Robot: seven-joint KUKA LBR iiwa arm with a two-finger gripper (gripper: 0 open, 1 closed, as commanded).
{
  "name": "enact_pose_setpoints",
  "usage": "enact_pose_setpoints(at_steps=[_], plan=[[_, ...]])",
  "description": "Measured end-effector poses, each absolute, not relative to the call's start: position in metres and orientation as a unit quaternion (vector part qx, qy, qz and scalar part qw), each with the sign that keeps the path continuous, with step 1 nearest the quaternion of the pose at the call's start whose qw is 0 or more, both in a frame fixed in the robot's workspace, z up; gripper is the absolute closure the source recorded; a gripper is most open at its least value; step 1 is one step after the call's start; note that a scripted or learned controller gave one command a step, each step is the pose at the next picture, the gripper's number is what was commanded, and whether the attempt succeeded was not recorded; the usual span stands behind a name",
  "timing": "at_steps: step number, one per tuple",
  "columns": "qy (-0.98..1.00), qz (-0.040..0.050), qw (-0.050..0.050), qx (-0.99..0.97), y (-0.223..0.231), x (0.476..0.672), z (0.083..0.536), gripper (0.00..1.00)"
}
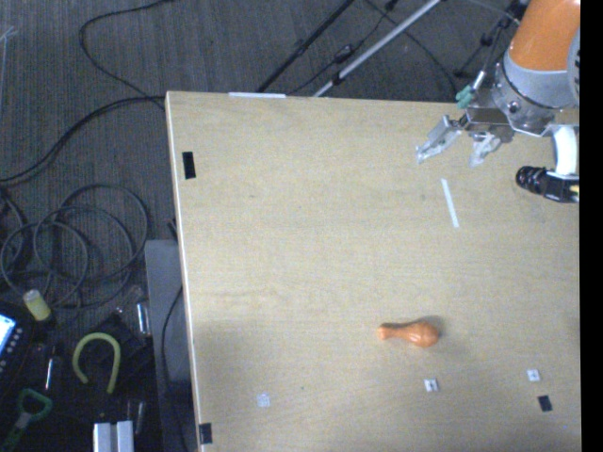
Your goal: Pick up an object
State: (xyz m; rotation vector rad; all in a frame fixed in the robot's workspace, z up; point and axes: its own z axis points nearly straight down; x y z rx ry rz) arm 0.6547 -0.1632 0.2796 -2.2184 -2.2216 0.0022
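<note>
The tool (459, 147) hangs over the light wooden worktop (311, 252) at about one o'clock in the camera view, under the grey wrist and orange band of the arm (546, 36), which comes in from the right. Its two pale fingers (435, 145) stand apart, with bare worktop visible between them, so it carries nothing; the spread looks like a ready stance for coming down around something. The most obvious thing to pick up is the orange pear-shaped object (412, 332), which lies on its side at about five o'clock from the centre, its narrow neck towards nine o'clock and its fatter end towards three. It is well apart from the tool and lies flat, probably because its rounded body will not stand upright. A thin white stick (450, 203) lies just below the tool, running roughly from twelve to six o'clock with a slight tilt; being nearer, it could equally be the target, though it is so slim and flat that the fingers would have little to close on. Small square markers (431, 384) dot the worktop near the lower right. Judging from this, the pick has not begun, and the arm must first travel and descend.
</note>
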Motion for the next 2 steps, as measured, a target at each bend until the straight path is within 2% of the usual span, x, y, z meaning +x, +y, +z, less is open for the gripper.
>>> enact_pose_setpoints(at_steps=[1,2], plan=[[-0.683,0.0024,0.000,-0.730,-0.225,0.659,0.160,0.00],[-0.748,0.0016,0.000,-0.664,-0.213,0.669,0.084,0.00]])
